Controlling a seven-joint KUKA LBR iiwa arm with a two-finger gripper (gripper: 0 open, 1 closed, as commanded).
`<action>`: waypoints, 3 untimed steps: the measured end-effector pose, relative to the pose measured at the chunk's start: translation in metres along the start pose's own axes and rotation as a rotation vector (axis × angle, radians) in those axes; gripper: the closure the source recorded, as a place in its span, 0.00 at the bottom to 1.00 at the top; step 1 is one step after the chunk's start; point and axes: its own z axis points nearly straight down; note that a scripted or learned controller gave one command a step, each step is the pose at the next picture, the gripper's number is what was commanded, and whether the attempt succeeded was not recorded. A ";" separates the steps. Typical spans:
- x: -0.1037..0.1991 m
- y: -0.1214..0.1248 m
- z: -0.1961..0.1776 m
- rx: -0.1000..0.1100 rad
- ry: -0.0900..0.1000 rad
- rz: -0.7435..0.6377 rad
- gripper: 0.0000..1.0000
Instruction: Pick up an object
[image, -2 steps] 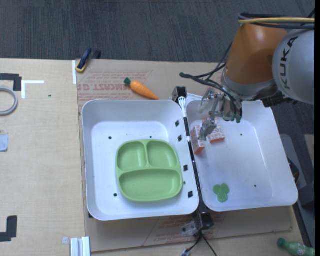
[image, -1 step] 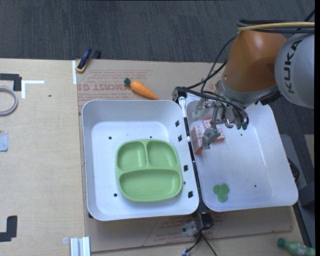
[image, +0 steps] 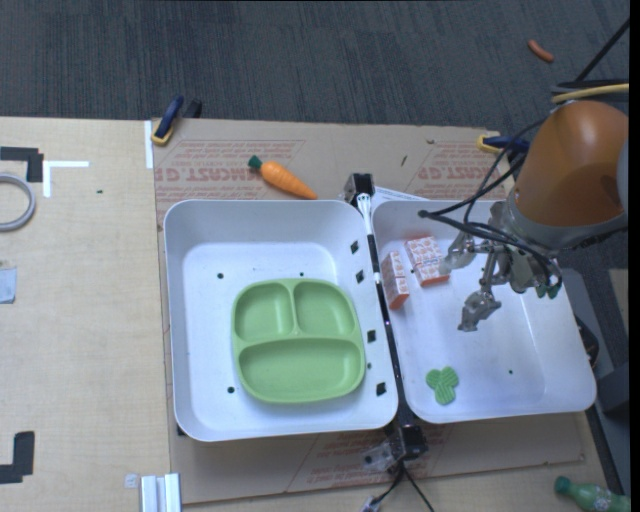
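Overhead, the single camera looks down at a slant on a bench covered in brown cardboard (image: 90, 330), with dark grey carpet (image: 300, 50) beyond its far edge. Two shallow white bins sit side by side, touching along their inner walls. The left bin (image: 190, 330) holds a pale green divided plate (image: 297, 340) with three compartments, lying flat near the bin's middle. The right bin (image: 540, 380) holds two small boxes printed in red and white: one box (image: 396, 279) lies close to the inner wall, and a second box (image: 427, 260) lies just beside it, farther in. A small green leafy toy (image: 442, 384) rests near the right bin's front edge, well apart from the boxes. Outside the bins, a toy carrot (image: 284, 179) lies on the cardboard behind the left bin, and a blue clamp (image: 168, 120) grips the cardboard's far edge. A green bottle (image: 590, 492) lies on the floor at the lower right corner.

From the right, the arm reaches in, its orange band (image: 570, 165) bulking large over the right bin's far side, with black cables (image: 470, 208) trailing across. Below it, the gripper (image: 478, 305) points down into the right bin, to the right of the boxes and apart from them. Its fingers appear to sit close together with nothing between them
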 end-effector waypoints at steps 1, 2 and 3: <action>-0.086 0.040 -0.029 0.000 -0.002 -0.103 0.00; -0.041 0.073 -0.029 -0.001 0.000 -0.338 0.00; -0.005 0.066 -0.029 -0.001 0.000 -0.605 0.00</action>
